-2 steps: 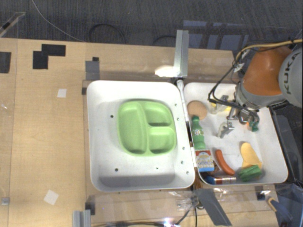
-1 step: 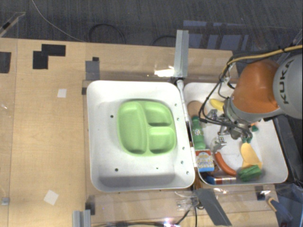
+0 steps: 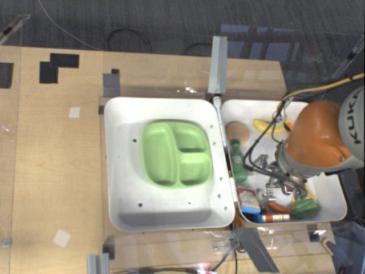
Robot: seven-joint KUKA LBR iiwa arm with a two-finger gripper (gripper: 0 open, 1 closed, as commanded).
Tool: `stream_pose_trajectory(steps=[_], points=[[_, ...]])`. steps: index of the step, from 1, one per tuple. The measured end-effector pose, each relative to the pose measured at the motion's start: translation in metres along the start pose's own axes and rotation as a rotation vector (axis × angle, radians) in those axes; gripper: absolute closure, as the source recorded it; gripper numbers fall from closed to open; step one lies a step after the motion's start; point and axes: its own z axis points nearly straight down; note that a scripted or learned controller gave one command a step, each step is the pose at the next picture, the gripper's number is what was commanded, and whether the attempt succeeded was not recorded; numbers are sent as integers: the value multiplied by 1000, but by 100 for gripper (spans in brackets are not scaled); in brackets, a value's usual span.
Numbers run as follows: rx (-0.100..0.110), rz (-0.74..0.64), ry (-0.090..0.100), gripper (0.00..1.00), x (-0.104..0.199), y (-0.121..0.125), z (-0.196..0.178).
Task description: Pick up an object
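Note:
My gripper [image 3: 272, 188] reaches down into the right bin [image 3: 340, 205], hanging under the arm's orange band [image 3: 315, 133]. It hovers over a cluster near the bin's front edge: a red and white packet [image 3: 248, 200], a blue piece [image 3: 254, 216], an orange-red stick [image 3: 279, 209] and a green item [image 3: 304, 207]. A green bottle [image 3: 238, 163] lies along the bin's left wall. A tan ball [image 3: 238, 132] and a yellow banana-like piece [image 3: 262, 124] sit at the back. I see nothing clearly between the gripper's tips.
The left bin [image 3: 122, 210] holds a green divided plate [image 3: 175, 153] at its middle. A metal divider bar [image 3: 217, 73] stands between the bins at the back. Cables loop around the wrist near the right bin's back.

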Motion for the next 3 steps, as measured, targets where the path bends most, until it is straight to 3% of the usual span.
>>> stream_pose_trajectory(steps=[1,2,3], points=[[2,-6,-20,100,-6,1,-14],[-1,-101,0,100,-59,-13,-146],[-7,-549,13,100,-83,-75,-106]])
